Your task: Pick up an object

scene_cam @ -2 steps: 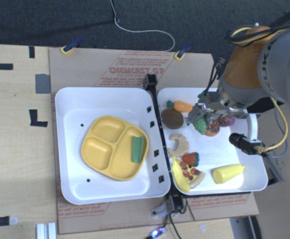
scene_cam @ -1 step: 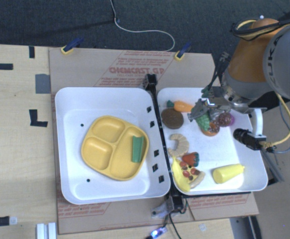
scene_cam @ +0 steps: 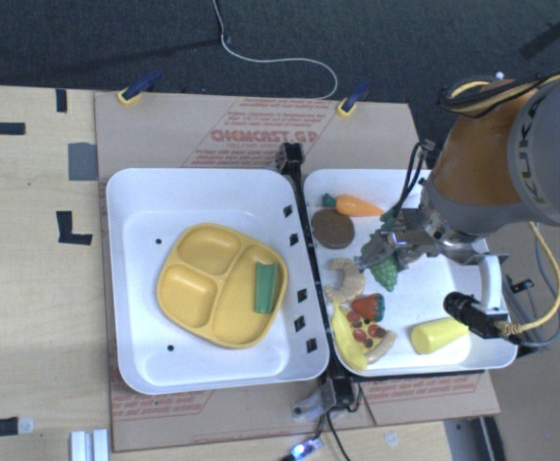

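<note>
The green broccoli-like toy [scene_cam: 386, 274] lies in the right bin [scene_cam: 472, 358], near its middle among other play food, and the gripper [scene_cam: 383, 251] sits right over it, so this looks like the grasping step. Whether the claw is wide or clamped, I cannot tell. Next should come a firm closing and a straight lift, avoiding the beige piece [scene_cam: 347, 279] just beside it.

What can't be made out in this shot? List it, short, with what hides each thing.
- Gripper, camera view: too small and dark against the wrist to tell whether it is open or shut.
- Green toy, camera view: partly covered by the gripper; whether it is being touched cannot be told.
- Pale toy, camera view: too blurred to identify.
- Right bin, camera view: its far right part is hidden under the arm.
</note>
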`<state>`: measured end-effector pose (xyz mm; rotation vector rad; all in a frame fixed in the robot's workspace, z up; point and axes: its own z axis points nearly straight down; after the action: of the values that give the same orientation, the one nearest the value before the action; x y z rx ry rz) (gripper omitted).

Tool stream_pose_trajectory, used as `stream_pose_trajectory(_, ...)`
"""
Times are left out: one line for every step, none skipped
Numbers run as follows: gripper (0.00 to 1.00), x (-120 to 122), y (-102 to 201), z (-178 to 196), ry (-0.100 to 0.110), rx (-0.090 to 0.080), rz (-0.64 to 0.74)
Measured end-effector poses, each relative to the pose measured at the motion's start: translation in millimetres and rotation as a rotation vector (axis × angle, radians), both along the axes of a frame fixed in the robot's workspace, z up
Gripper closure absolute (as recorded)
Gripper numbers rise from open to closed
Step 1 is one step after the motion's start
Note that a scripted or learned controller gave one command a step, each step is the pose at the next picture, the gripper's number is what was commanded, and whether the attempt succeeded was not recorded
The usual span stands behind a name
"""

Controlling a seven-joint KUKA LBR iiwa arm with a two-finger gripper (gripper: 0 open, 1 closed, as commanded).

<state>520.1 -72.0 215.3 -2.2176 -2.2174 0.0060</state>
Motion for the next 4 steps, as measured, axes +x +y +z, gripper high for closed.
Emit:
stream_pose_trajectory(1.00,-12,3,18,-0.005,-0.001,0.001)
stream_pose_trajectory(1.00,-3,7,16,-0.005,-0.001,0.002)
stream_pose_trajectory(1.00,-11,13,17,-0.003,-0.001,0.002)
stream_pose_trajectory(1.00,-9,11,18,-0.004,-0.001,0.001)
